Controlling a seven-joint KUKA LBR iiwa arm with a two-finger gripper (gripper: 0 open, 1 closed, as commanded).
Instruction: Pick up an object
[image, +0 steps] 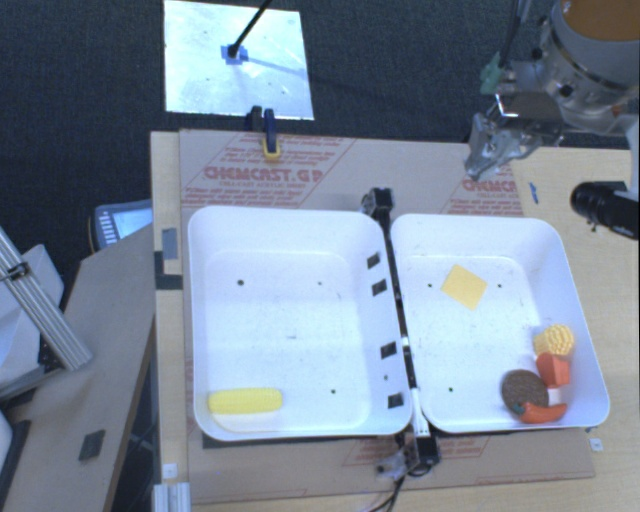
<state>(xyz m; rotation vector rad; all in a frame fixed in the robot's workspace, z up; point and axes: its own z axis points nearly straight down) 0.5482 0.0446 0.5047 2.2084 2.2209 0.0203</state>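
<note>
Object candidates lie in both bins, none yet lifted. The gripper (492, 160) hangs above the bench beyond the far rim of the right bin (575, 300), nothing between its fingers; how wide they stand cannot be judged. Nearest below it, a flat yellow square (464, 286) lies alone on the bin floor. A toy corn cob (556, 340), brown disc (521, 389) and orange pieces (549, 392) crowd the near right corner, likely awkward to separate. A yellow oblong (245, 401) rests in the left bin (200, 300).
</note>
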